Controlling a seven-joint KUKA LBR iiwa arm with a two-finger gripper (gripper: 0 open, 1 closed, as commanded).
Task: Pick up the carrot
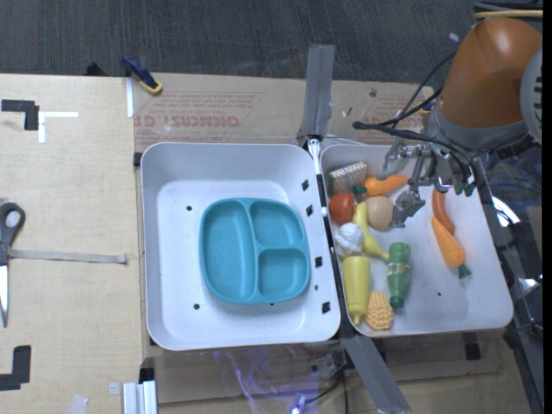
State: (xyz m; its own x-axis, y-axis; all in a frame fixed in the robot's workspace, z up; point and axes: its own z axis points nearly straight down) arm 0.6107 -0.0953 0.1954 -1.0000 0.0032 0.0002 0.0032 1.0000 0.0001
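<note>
Two shallow white bins sit side by side on the bench. The left bin (164, 257) holds a teal divided plate (255, 250) lying flat near its middle. The right bin (483, 300) is crowded along its left side: a red tomato (341, 206), a tan potato (379, 212), a yellow banana (366, 234), a yellow bottle (356, 285), a green bottle (398, 273) and a corn cob (379, 310) at the front. Beside the gripper's right, a carrot (448, 241) lies lengthwise in the open part of the right bin, its stem end toward the front, apart from the pile. A second, smaller carrot (385, 185) lies near the back wall, next to a ridged tan piece (348, 177). The arm's orange band (487, 72) hangs over the back right corner, and the gripper (412, 198) points down between the potato and the long carrot, nothing visibly between its fingers; whether the jaws are open or closed cannot be told from here. Scissors (7, 231) rest on the bench at far left.
</note>
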